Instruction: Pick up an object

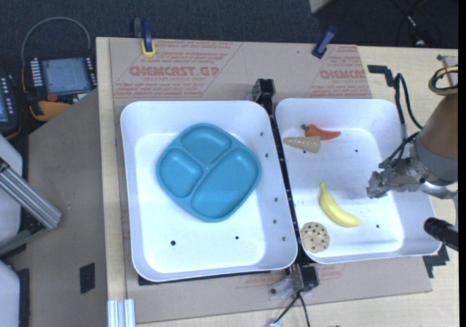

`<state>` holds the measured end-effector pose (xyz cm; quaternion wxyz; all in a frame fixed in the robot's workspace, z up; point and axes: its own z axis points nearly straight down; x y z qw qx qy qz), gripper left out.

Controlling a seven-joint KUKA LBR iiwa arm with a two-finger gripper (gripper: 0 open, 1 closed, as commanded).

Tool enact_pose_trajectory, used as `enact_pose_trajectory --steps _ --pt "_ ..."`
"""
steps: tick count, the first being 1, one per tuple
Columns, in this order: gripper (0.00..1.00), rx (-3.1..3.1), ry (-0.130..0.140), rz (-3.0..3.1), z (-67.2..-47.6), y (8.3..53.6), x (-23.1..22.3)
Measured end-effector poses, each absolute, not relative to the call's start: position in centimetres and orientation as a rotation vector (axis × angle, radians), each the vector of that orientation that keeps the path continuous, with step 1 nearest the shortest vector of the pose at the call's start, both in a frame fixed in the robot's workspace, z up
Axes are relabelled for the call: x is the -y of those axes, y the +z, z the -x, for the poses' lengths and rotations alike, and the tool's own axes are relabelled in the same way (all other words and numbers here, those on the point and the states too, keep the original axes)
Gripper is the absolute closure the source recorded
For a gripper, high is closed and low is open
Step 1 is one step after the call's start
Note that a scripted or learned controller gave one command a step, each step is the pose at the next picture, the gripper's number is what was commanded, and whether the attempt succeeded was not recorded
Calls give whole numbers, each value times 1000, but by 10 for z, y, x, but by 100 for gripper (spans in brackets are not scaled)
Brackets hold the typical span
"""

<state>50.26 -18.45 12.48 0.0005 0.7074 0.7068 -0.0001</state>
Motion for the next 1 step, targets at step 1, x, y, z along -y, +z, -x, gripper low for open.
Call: enact_pose_trajectory --steps 1 --pt "100 -2221 1 -2219 -508 174 176"
